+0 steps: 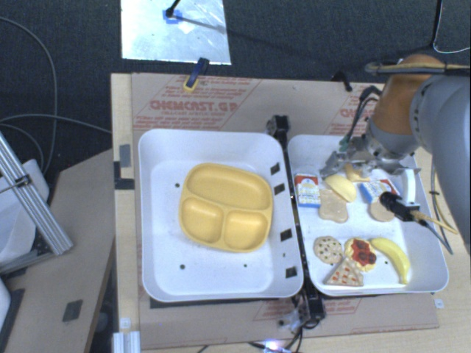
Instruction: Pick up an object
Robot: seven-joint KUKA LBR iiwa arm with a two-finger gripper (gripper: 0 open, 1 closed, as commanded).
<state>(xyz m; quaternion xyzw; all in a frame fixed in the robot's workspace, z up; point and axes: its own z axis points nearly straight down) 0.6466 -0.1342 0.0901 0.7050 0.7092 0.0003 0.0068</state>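
- Two white bins: left bin (158,271) with a yellow divided plate (224,206), right bin (430,274) full of toy food.
- End effector (352,162) low over the right bin's far side, by a pale wedge (340,186); grip state hard to tell.
- Banana (392,257) near front.

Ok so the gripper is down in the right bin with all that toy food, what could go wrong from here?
The gripper sits low among closely packed pieces near the bin's back, so it may nudge the yellow wedge or the small carton instead of gripping one cleanly. It is also close to the right bin wall, so a sideways move could bump the rim.
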